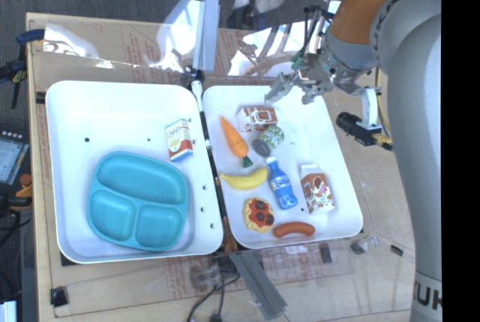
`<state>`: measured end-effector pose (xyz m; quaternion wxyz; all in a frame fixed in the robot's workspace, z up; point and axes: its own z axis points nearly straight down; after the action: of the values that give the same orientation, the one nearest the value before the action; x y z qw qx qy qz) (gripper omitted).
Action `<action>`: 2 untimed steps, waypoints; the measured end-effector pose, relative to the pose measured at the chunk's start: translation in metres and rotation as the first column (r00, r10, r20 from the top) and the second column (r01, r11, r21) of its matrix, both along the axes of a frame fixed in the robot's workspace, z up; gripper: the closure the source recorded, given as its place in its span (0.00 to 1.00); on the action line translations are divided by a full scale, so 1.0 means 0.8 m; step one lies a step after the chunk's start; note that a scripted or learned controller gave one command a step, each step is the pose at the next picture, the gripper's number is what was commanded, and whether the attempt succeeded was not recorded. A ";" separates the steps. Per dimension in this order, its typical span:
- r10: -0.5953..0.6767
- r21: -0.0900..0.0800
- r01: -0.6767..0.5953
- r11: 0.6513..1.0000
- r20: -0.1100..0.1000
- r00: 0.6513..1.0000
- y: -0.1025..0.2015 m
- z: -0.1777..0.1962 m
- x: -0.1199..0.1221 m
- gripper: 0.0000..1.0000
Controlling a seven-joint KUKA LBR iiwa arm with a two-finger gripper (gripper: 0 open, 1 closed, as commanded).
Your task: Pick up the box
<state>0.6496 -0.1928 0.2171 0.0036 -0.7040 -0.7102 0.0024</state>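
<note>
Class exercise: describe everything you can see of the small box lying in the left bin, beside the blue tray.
The small box is a carton, it seems of printed card, with a white face, yellow and red markings and a blue top edge. It lies flat and slightly tilted on the floor of the left bin, near the bin's right wall. It sits just above the blue tray, close to its upper right rim; contact cannot be told.

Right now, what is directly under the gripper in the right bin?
The gripper hangs open above the right white bin's far edge, with bare bin floor beneath. The small brown-and-white carton box lies just in front, untouched. The arm hides the bench behind it.
</note>
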 end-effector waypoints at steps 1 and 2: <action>-0.051 0.001 0.051 0.999 -0.002 0.999 -0.021 -0.141 -0.069 0.00; 0.027 0.001 -0.027 1.000 0.000 1.000 0.012 -0.161 -0.142 0.00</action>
<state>0.5360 -0.1834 0.0879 0.0040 -0.6945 -0.7195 0.0021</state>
